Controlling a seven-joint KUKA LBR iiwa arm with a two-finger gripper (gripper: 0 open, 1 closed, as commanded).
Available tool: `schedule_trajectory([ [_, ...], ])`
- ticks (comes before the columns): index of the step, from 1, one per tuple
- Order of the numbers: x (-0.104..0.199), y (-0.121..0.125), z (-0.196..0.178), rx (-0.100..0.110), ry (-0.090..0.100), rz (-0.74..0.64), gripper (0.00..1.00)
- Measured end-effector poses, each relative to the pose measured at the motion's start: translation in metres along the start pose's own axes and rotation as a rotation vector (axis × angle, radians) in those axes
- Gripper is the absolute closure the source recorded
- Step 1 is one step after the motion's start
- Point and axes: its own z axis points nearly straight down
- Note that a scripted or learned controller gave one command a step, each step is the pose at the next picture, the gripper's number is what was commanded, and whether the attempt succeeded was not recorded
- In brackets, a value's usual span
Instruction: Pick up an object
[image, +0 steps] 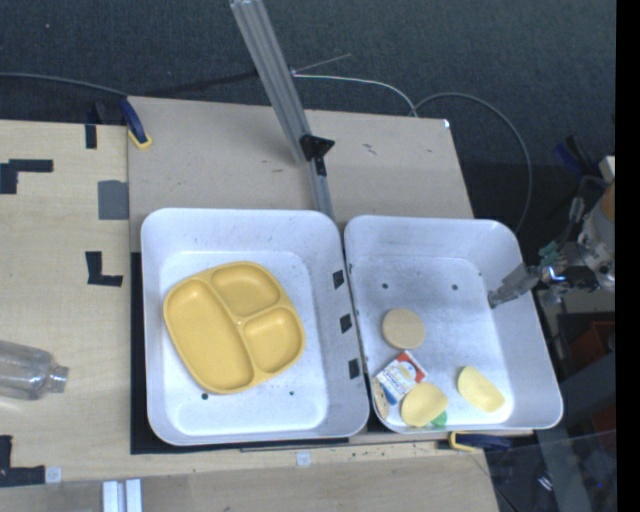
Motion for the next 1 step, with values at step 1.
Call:
schedule_trajectory([
  [1,-0.0011,0.0492,0.0947,0.006,-0.001,-0.001,0.0],
])
